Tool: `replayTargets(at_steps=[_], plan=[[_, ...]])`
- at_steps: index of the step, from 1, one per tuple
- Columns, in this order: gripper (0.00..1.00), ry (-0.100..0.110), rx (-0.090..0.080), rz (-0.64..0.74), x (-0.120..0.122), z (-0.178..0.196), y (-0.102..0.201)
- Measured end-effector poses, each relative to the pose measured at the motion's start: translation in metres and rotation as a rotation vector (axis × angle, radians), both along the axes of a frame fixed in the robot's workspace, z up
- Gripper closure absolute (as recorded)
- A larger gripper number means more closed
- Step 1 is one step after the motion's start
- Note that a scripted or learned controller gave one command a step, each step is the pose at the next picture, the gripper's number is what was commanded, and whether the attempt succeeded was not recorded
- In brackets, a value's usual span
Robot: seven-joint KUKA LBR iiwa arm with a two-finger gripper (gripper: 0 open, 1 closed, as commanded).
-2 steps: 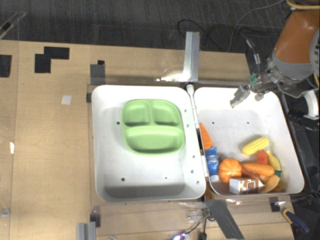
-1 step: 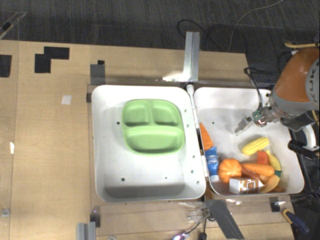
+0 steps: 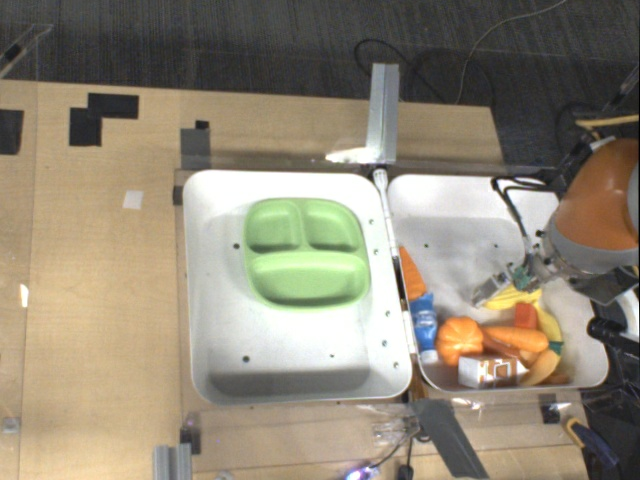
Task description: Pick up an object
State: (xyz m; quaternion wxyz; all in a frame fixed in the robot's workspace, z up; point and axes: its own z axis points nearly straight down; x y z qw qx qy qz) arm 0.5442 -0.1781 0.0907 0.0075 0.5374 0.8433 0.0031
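Fingers' spread cannot be told — grey two-finger gripper (image 3: 503, 286) low in right white bin (image 3: 450, 208), just above heap of plastic toy food (image 3: 500, 340). Green divided plastic tray (image 3: 304, 250) lies in left white bin (image 3: 215, 298).

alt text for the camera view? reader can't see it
The arm's hand reaches from the right into the right bin, low over a pile of toy food at its near end. The left bin holds a green divided plate.
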Motion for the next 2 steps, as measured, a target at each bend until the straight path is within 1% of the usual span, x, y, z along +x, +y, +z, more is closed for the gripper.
replayTargets(at_steps=[1, 2], plan=[[0.0, -0.004, 0.005, -0.373, -0.038, 0.0, 0.034], [0.0, -0.017, -0.004, -0.344, -0.05, 0.002, 0.085]])
